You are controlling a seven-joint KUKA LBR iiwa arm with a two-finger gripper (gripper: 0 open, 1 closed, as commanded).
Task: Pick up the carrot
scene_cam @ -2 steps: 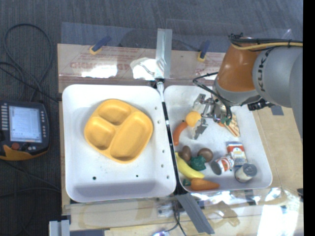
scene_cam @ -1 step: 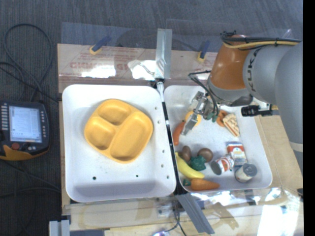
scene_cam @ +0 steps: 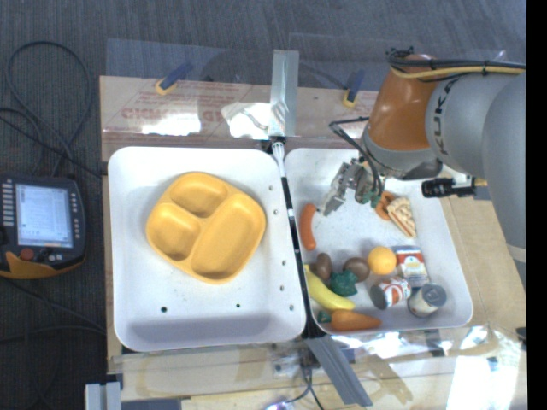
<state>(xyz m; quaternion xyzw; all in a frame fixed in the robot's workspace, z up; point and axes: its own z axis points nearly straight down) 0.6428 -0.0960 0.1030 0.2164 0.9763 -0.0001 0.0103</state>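
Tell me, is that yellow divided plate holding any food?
No, empty. The yellow plate in the left bin shows three bare compartments; the carrot lies in the right bin.

Bench [scene_cam: 192, 101]: two white bins side by side, left bin [scene_cam: 128, 254], right bin [scene_cam: 449, 254], touching at middle.

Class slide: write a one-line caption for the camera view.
KUKA arm's gripper hovers over the right bin; the carrot lies at its near edge.
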